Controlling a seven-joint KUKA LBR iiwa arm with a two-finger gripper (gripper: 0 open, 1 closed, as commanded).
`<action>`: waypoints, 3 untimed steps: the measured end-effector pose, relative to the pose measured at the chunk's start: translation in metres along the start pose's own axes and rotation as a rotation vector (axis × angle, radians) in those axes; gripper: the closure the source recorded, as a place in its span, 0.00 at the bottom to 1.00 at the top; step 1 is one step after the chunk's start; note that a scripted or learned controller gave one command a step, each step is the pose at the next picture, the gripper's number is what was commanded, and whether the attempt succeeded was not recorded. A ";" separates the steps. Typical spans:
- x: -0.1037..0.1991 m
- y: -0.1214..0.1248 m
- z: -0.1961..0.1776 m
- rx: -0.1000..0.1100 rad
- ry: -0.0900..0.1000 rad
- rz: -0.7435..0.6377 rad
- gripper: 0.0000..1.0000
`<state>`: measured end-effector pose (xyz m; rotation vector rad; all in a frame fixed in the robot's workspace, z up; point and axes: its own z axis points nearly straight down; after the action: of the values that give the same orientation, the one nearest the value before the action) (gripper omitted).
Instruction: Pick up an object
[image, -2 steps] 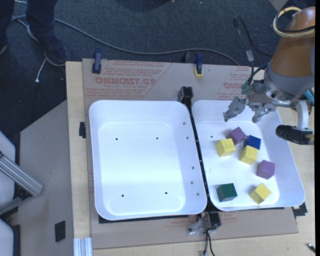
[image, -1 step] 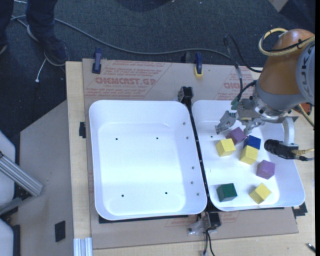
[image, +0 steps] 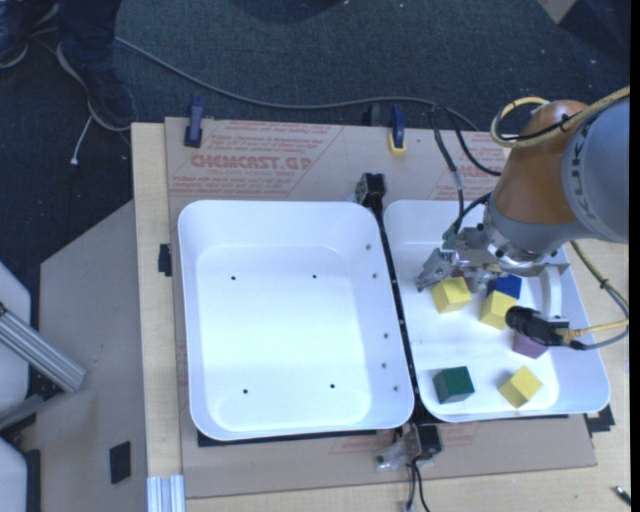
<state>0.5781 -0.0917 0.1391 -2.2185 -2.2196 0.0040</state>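
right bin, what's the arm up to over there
The grey and orange arm reaches in over the right bin, its gripper low over a cluster of small blocks. A yellow block sits just below it, with a blue block, another yellow block and a purple block beside it. A green block and a third yellow one lie nearer the front. Nothing is visibly held.

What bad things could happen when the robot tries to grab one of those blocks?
1. The claw hangs right beside a yellow block, with a blue block and another yellow block packed close. It might bump them instead of gripping one.
2. That block sits tilted, so it may slip out.
3. The purple block lies partly under a cable, which could snag.
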 end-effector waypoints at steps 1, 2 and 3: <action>-0.001 0.003 0.027 -0.014 -0.002 0.000 0.00; -0.002 0.003 0.017 -0.015 -0.004 0.002 1.00; -0.003 0.002 -0.025 -0.008 -0.001 0.000 1.00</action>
<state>0.5800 -0.0945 0.1643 -2.2233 -2.2234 -0.0036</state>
